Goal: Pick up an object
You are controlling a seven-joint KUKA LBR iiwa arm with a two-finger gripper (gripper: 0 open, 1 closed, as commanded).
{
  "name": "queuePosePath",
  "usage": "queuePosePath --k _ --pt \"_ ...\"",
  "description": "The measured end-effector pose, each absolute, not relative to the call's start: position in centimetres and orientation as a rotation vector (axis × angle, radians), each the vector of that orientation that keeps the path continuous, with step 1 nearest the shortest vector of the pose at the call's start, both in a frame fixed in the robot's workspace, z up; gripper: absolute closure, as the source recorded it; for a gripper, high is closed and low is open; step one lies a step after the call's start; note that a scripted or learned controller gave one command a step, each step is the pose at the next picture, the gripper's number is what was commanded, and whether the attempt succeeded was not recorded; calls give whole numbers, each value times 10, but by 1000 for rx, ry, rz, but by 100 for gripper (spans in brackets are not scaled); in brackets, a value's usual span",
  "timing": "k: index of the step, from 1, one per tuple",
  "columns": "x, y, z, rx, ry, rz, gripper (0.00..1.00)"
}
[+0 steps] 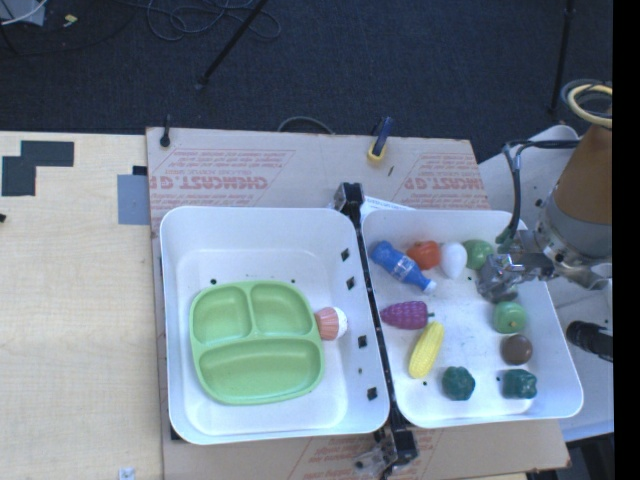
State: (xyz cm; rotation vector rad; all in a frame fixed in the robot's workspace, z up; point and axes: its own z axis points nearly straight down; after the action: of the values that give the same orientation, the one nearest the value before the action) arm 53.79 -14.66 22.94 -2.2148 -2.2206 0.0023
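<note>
I see two shallow white bins side by side on the table. The left bin point(200, 238) holds one light green three-compartment plastic plate point(257, 343) and one small pink-and-cream toy cupcake point(331, 322), which touches the plate's right edge. The right bin point(560, 388) holds ten toy pieces, one of each: a blue plastic bottle point(400, 266), an orange-red rounded fruit point(425, 255), a white egg point(454, 259), a green round piece point(477, 253), a purple ridged eggplant-like piece point(405, 315), a yellow corn cob point(426, 350), a green apple point(509, 317), a brown ball point(517, 349), and two dark teal lumps point(458, 382) point(518, 383). The bottle's long axis runs diagonally, its white cap end pointing lower right. The corn cob tilts upper right to lower left. The tool point(497, 274) sits over the right bin between the green round piece and the green apple; I cannot tell whether it is apart or together, and I see nothing in it.
</note>
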Motion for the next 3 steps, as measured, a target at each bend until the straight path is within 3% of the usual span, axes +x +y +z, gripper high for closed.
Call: queuePosePath --k 1,3 --pt "533 -99 231 -2215 -2221 3 100" --pt "489 -14 229 -2213 -2221 4 100"
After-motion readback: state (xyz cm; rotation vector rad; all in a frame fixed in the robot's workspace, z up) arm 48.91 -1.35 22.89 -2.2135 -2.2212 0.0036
